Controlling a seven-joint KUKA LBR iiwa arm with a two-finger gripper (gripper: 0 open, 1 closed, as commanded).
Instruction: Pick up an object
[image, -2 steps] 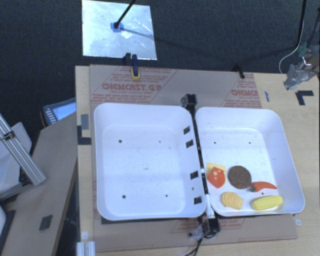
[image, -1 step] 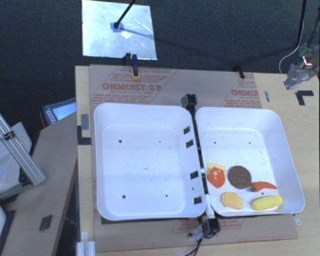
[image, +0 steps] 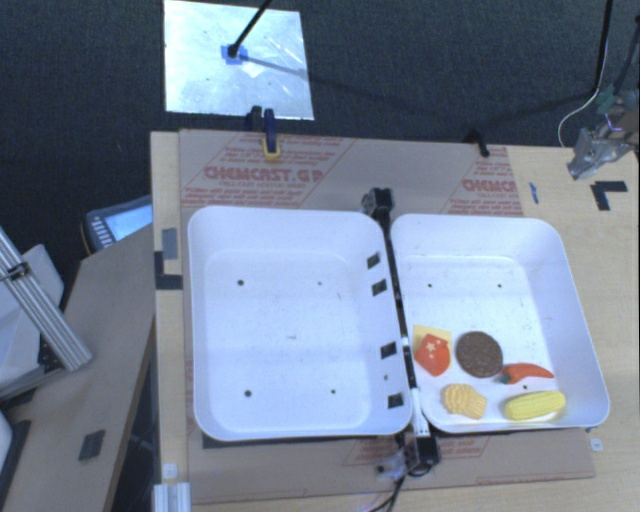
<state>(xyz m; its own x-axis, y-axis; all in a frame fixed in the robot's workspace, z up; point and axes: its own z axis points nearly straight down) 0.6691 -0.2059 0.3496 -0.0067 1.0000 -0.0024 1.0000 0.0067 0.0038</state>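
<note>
Several small toy foods lie in the near part of the right bin (image: 560, 290). A yellow wedge (image: 435, 334) touches an orange-red piece (image: 432, 358) at the bin's left wall. To their right sits a brown round disc (image: 479, 353). A red chili pepper (image: 526, 373) lies right of the disc. Along the front wall rest a ridged yellow-orange piece (image: 464, 401) and a yellow corn cob (image: 534, 405).
The left bin (image: 210, 300) stands beside the right one, with black clips (image: 385, 290) along the shared wall. Both rest on a cardboard sheet (image: 330, 170). A small grey metal fixture with cables (image: 600, 145) sits at the bench's far right corner.
</note>
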